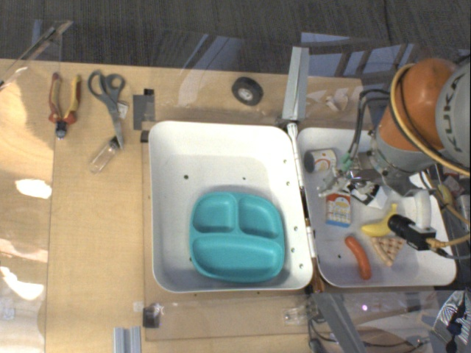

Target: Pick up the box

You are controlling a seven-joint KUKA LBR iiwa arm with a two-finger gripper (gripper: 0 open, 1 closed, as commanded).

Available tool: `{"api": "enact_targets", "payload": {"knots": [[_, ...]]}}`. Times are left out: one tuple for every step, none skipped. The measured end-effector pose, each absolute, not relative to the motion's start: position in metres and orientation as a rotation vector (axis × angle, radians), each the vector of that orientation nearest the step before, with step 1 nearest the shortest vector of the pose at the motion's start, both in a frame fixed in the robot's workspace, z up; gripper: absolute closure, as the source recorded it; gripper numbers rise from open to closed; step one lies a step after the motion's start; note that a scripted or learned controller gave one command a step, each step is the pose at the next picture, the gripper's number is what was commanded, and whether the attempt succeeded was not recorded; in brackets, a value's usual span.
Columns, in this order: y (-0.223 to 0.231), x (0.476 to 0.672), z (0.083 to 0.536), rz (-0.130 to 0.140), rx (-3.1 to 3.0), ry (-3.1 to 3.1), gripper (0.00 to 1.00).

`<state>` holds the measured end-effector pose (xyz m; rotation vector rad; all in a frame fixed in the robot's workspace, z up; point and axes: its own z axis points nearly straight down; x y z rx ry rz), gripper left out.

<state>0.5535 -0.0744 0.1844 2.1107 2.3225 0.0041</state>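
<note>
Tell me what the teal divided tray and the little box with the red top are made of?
The teal divided tray looks like moulded plastic: one even colour, rounded edges and a soft sheen. The little box with the red top, lying in the right white bin, is probably printed cardboard, as it has flat faces and a picture on it, though it is too small to be sure.

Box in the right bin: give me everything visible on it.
The box is a small, flat carton, white with a red band along its top edge and a blurred coloured print below; the text is unreadable. It looks like cardboard, closed and undamaged. It lies flat, slightly skewed, on the floor of the right bin in its left half, below the small can and up-left of the sausage. The gripper sits just above its top edge; whether they touch is unclear.
</note>
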Motion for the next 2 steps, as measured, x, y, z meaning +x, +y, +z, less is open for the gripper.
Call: {"api": "enact_targets", "payload": {"knots": [[-0.098, 0.562, 0.09, 0.015, 2.256, 2.17, 0.0], [-0.099, 0.564, 0.101, 0.019, 2.25, 2.167, 1.0]]}}
